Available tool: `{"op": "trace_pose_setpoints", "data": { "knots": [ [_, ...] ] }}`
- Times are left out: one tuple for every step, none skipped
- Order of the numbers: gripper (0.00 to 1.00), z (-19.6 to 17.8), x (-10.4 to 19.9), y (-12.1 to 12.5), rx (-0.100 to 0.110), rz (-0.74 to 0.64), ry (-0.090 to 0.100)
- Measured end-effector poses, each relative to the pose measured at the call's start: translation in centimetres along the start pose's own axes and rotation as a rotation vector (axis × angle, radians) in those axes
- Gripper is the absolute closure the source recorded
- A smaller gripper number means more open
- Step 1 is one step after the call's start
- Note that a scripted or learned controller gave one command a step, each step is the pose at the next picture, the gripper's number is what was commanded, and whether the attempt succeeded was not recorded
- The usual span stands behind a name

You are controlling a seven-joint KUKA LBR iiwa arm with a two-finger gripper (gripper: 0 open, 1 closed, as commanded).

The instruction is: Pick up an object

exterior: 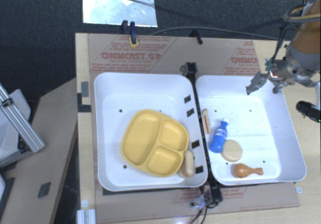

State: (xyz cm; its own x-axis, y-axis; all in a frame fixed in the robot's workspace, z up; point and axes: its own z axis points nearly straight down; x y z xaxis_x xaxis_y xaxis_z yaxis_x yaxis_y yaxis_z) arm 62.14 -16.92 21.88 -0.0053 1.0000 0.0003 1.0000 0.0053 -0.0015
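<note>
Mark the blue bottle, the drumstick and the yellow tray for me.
blue bottle (pixel 218 138): camera view, mid-body.
drumstick (pixel 243 170): camera view, on its thick end.
yellow tray (pixel 143 135): camera view, large left compartment.

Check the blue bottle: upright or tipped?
Tipped. The blue bottle lies flat in the right bin, white cap pointing away from the round beige piece.

I can read red print, "CHEMCAST GP", on the brown board (pixel 135 52) behind the left bin; a similar red mark at its right corner is too blurred.

Pincer (pixel 267 83) (fingers spread) upper right.
</note>
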Motion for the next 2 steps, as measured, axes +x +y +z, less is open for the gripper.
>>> {"op": "trace_pose_setpoints", "data": {
  "knots": [
    [0.00, 5.6, 1.0, 0.2, 0.001, -0.001, 0.000],
    [0.00, 10.7, 0.0, 0.1, -0.002, 0.004, -0.001]
  ]
}}
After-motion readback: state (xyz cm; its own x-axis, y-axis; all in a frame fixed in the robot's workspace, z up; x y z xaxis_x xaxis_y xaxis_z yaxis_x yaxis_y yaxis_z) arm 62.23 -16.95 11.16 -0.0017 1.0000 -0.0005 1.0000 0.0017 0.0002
